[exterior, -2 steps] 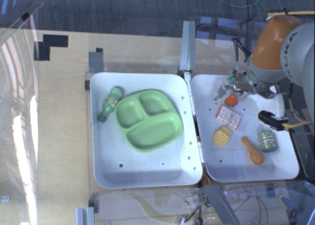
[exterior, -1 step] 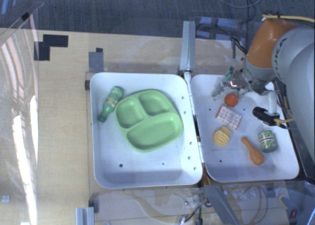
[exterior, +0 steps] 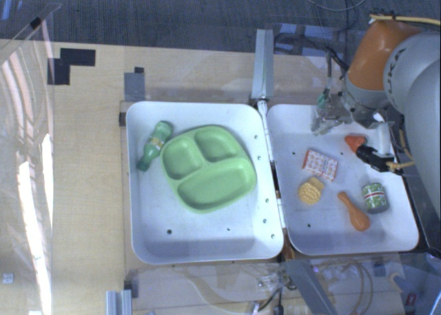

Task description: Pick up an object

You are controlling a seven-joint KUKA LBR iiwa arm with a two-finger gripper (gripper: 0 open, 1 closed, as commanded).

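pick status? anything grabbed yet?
Done: nothing lifted. The tool sits over the back of the right bin, with nothing visibly held. In hand: the approach only. Left: the grasp and lift. The patterned card, yellow piece, orange spoon and small can all lie on the bin floor.

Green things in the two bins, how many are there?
3. A green bottle and a green divided plate lie side by side in the left bin; a small green can sits in the right bin. The arm may hide others.
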